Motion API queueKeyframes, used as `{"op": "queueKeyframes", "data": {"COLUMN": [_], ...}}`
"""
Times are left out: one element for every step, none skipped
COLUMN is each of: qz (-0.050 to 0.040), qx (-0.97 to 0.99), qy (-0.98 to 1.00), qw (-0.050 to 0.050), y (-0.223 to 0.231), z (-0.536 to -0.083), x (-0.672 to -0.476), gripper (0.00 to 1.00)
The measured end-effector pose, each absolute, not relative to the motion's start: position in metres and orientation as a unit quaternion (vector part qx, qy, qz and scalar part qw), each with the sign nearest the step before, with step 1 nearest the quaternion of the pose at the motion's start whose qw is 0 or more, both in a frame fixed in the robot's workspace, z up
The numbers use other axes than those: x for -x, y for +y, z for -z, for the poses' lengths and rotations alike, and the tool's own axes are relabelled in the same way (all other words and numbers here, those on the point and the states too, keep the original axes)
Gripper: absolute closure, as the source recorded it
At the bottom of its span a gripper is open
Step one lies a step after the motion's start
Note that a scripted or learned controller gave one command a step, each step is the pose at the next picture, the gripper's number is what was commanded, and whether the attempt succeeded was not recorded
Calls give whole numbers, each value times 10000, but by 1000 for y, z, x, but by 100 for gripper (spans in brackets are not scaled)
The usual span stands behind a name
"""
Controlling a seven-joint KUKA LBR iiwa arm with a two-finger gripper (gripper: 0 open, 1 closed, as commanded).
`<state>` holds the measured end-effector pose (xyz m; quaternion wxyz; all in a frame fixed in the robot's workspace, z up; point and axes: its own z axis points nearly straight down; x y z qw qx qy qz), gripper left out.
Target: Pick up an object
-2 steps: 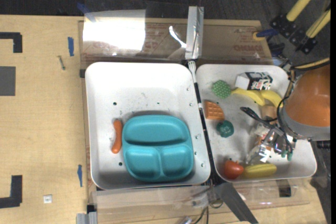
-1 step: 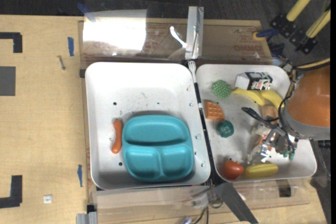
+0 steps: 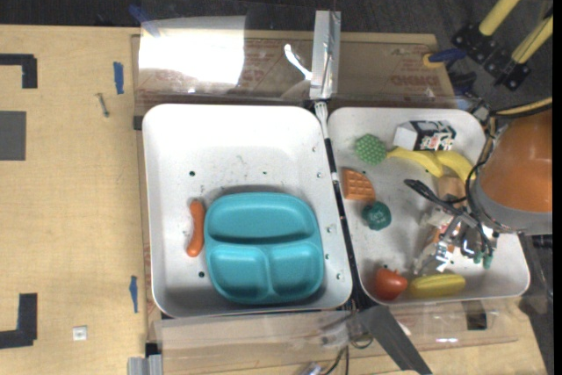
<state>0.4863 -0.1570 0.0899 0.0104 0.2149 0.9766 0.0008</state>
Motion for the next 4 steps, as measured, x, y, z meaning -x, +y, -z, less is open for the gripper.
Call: {"op": "queueKeyframes", "data": {"qz": [-2,-6,-8,-6], "qx": [-2038,-2024,-1950,-1522], "qy": [9789,9793,9808,9883], "qw": [111,86,51,37], "y": [-156,-155,-119,-95], "z": [-90,-99,-227,-234], "x": [-487,-486,-564,-644], "gripper": [0,100,100,100]}}
